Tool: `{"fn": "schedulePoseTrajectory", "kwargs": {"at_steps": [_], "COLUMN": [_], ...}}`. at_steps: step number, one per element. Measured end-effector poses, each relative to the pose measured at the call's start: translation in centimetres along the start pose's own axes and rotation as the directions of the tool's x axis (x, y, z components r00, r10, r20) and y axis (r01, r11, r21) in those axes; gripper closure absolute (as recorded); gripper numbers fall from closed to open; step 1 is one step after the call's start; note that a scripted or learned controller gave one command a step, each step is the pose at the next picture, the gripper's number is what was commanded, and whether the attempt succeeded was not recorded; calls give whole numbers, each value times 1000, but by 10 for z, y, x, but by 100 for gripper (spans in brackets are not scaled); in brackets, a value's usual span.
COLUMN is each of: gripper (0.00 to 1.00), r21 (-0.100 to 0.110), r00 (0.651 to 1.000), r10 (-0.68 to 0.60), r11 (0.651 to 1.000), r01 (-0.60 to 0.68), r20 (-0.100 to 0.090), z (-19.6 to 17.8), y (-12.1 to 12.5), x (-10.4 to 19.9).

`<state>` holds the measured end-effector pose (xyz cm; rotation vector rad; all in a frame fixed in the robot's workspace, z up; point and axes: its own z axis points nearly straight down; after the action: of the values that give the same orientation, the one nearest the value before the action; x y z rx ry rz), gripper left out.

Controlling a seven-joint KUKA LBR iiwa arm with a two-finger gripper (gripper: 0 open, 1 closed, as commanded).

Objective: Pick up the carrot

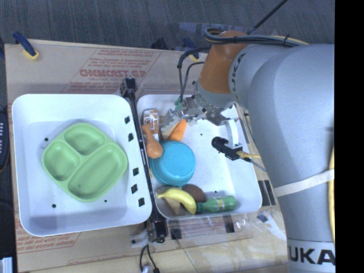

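Hovering gripper (183,110): over right bin (248,182), far end; finger state unclear.
Carrot (178,130): just below gripper, beside blue bowl (173,162).

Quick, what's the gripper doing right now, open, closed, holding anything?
Gripper: low in the right bin, right at the carrot; open or closed cannot be told, and no hold on the carrot is visible.
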<state>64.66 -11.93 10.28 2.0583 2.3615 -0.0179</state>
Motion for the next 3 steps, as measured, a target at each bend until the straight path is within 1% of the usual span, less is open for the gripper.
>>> {"fn": "schedulePoseTrajectory", "kwargs": {"at_steps": [1,2,3], "gripper": [100,100,100], "r21": [-2,10,12], "r00": [1000,913,970], "r10": [-8,408,243], "r11": [1000,913,970], "r01": [8,-408,-242], "r20": [-1,-11,-15], "z": [-12,-48,13], "y": [2,6,-45], "x": [1,-32,-37]}}
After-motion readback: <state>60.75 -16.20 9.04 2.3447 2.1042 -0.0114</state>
